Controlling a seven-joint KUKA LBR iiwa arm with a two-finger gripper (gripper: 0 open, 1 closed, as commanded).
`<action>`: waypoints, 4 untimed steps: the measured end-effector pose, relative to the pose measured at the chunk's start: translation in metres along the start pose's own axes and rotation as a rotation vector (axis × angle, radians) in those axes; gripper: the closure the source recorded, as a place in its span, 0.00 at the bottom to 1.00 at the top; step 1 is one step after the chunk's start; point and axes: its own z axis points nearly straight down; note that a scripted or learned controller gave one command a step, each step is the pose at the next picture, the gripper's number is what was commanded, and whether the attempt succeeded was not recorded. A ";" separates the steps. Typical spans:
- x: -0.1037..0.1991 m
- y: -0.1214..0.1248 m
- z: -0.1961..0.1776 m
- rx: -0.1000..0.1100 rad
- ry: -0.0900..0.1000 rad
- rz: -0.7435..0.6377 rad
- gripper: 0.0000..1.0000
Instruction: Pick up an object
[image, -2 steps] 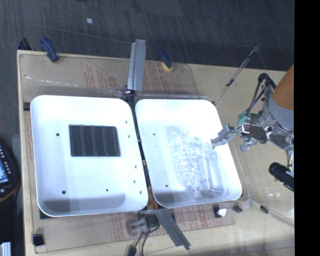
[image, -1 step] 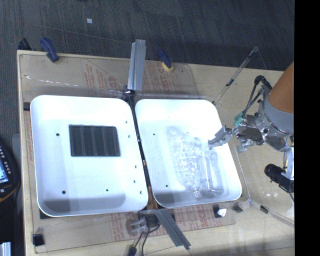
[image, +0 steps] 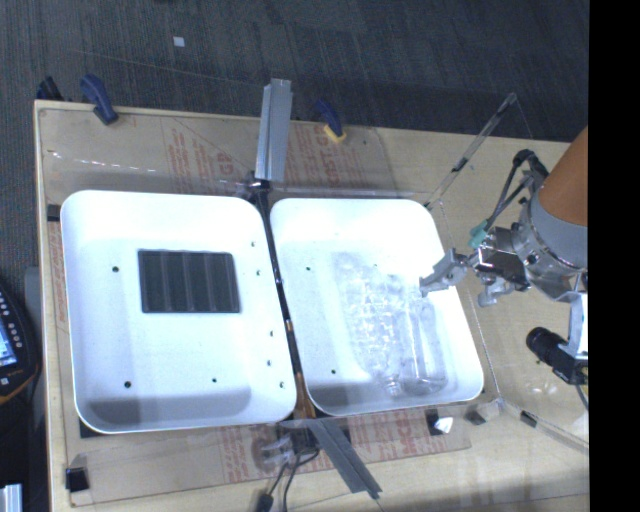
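**Reaching for the clear bottle in the right bin**

The hand (image: 448, 274) hangs at the right bin's (image: 300, 300) right rim, holding nothing; whether it is wide or narrow I cannot tell. Just to its left a clear plastic bottle (image: 385, 325) lies lengthwise in that bin. A good approach would probably centre over the bottle's body and close across its width, since the smooth wall may slip. The bottle's outline melts into the white floor, and glare hides its edges. The left bin (image: 90, 300) carries a dark ribbed slab (image: 188, 281)
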 end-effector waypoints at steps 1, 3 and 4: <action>0.003 0.000 0.013 0.002 0.002 -0.180 0.00; 0.003 -0.001 -0.013 0.001 0.001 -0.138 0.00; 0.001 0.000 -0.008 0.004 0.003 -0.182 0.00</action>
